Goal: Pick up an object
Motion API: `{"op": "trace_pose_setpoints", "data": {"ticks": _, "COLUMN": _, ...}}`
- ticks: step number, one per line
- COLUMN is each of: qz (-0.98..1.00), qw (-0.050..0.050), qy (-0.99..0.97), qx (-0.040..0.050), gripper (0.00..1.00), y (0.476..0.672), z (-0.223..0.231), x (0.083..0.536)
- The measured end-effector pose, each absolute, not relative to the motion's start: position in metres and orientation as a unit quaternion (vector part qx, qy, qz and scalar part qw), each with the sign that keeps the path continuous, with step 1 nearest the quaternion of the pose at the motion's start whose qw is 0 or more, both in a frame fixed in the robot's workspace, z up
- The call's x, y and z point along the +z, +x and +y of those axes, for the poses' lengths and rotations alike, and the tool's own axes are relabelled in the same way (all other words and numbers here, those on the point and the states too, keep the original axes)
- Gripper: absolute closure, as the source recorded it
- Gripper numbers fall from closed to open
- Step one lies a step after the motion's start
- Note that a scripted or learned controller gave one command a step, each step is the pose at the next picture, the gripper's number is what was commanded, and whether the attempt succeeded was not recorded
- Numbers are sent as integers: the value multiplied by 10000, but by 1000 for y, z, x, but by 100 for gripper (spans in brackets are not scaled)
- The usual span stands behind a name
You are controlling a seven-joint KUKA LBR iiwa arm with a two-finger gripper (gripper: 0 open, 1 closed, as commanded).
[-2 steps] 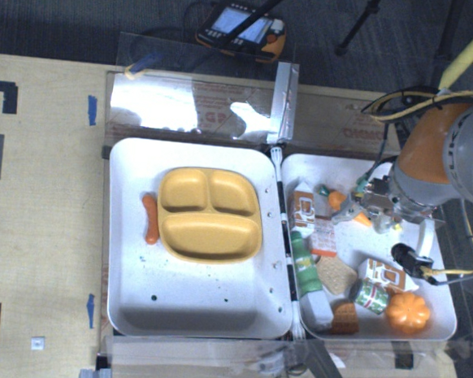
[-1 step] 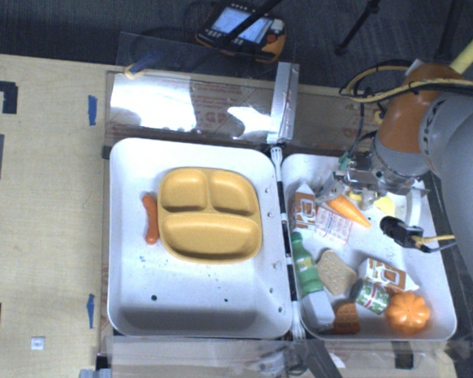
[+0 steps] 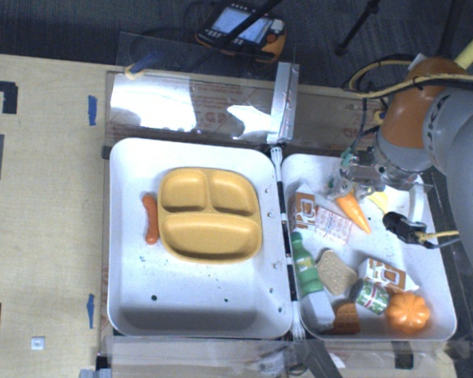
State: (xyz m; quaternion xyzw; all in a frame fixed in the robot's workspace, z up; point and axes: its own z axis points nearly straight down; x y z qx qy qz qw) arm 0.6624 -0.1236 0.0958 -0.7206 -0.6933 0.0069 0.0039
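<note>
Here the claw (image 3: 353,179) hovers above the toy carrot (image 3: 354,211), probably targeting it; its opening I cannot tell.

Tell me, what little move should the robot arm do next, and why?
Probably lower straight down a little. The gripper hangs over the back of the right-hand white bin, just above the small orange cone-shaped carrot, and nothing shows in its grasp, so the carrot looks like the nearest thing to grab.

Grey arm (image 3: 461,128) with an orange band (image 3: 409,120), yellow and black cables trailing by it.
</note>
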Motion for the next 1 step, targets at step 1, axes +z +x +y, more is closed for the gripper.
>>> {"op": "trace_pose_setpoints", "data": {"ticks": 1, "qz": -5033, "qw": -15, "qy": -8641, "qx": -3, "gripper": 100, "y": 658, "z": -120, "x": 163}}
